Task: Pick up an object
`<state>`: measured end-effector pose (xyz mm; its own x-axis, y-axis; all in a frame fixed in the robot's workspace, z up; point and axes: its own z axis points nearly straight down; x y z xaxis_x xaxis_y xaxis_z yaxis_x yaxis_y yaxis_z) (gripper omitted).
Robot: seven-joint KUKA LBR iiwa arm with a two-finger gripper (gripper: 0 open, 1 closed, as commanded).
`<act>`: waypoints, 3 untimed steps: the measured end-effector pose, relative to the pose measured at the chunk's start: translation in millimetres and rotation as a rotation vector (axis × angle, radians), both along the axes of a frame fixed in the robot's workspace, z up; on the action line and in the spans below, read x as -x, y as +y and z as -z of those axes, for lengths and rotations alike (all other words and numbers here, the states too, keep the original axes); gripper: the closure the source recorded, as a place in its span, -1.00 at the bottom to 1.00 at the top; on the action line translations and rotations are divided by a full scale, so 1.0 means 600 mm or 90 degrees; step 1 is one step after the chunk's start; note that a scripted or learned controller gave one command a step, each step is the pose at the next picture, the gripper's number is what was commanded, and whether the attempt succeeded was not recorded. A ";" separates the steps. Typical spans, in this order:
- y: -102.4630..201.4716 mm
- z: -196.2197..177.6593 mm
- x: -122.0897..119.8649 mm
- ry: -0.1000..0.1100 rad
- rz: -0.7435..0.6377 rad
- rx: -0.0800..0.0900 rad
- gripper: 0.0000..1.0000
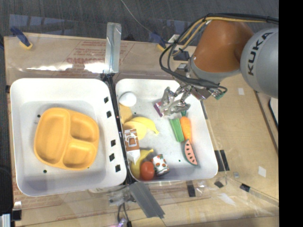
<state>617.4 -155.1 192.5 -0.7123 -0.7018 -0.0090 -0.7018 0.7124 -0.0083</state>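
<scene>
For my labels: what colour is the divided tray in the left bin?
Yellow-orange divided tray, camera view.

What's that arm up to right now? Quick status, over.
Gripper low in right bin, upper part. Carrot and green piece just below it. Nothing seen held.

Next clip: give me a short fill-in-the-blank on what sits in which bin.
The yellow divided plate lies in the ____ bin.
The watermelon slice lies in the ____ bin.
The hand hovers over the right bin, near the ____ carrot.
The white egg lies near that bin's ____ left corner.

Missing words: left; right; orange; far
</scene>
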 end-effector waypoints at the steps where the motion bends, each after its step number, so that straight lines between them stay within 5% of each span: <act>1: -0.064 -0.140 -0.052 0.004 -0.173 0.002 1.00; 2: 0.021 0.021 -0.047 0.011 -0.208 -0.002 1.00; 3: -0.065 -0.127 -0.068 0.003 -0.319 0.004 1.00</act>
